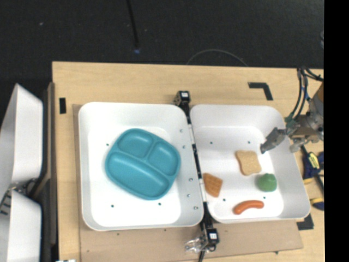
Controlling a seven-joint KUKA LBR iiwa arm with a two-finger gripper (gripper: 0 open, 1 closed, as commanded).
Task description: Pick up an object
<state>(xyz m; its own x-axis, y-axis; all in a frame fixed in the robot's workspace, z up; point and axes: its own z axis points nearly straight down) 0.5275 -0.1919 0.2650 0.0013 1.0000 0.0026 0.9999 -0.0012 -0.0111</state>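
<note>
**Four small objects wait in the right bin as the arm approaches**

Four candidates for picking lie in the right bin: a slice of toast near its middle, a green ball just beside the toast toward the counter's near edge, a red sausage close to the bin's near rim, and a waffle-like cracker against the bin's left wall. The left bin carries a blue divided plate.

The end effector hangs over the right bin's right side, nearer the far rim, reaching in from the counter's right edge. It appears as a dark grey tip slanting toward the toast, with nothing visible in it; whether it is open or closed cannot be told at this size and angle.

By my reading, the task is at the approach step: no object is lifted, and all four rest on the bin floor. The toast is the nearest target, lying just beside the tip toward the near edge. The next move likely calls for shifting over the chosen object, descending to the bin floor and closing on it. The toast lies flat and thin, so it may be hard to catch; the ball could roll away.
</note>
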